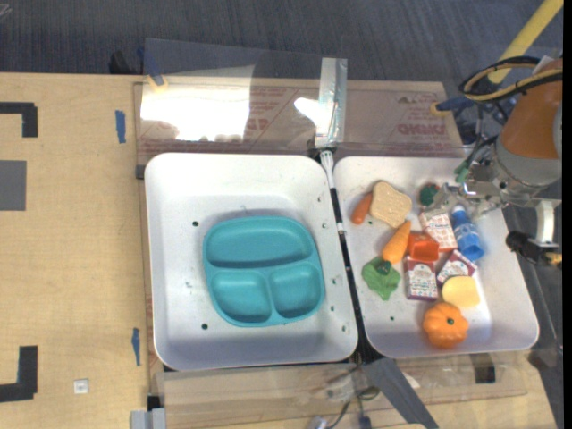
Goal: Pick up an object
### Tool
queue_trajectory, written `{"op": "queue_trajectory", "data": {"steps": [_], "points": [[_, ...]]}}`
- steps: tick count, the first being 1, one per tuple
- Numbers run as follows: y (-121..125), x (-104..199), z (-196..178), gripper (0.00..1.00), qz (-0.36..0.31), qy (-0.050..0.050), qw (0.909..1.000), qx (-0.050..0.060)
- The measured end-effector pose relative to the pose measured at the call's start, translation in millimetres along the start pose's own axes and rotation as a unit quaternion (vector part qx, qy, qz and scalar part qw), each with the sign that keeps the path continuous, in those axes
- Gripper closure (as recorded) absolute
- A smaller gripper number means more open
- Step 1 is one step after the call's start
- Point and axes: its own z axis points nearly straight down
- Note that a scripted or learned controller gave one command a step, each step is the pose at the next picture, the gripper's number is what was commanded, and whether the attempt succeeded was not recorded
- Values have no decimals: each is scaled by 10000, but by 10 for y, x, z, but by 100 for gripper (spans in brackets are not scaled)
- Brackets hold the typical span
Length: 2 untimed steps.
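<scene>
Teal plastic divided tray (262, 269) mid left bin (170, 186), round orange pumpkin (445, 323) at right bin's (514, 329) front edge, metal gripper (472, 189) over its back edge, grip state unclear tbh

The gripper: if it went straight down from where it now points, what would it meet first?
Probably the blue bottle or the small cartons beside it in the right bin; the gripper hangs above them, but depth is unclear.
</scene>
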Motion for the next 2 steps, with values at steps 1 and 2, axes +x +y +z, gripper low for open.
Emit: {"op": "queue_trajectory", "data": {"steps": [1, 2], "points": [[407, 65, 246, 0, -113, 71, 9999, 26], [403, 10, 142, 100, -101, 17, 9999, 7]]}}
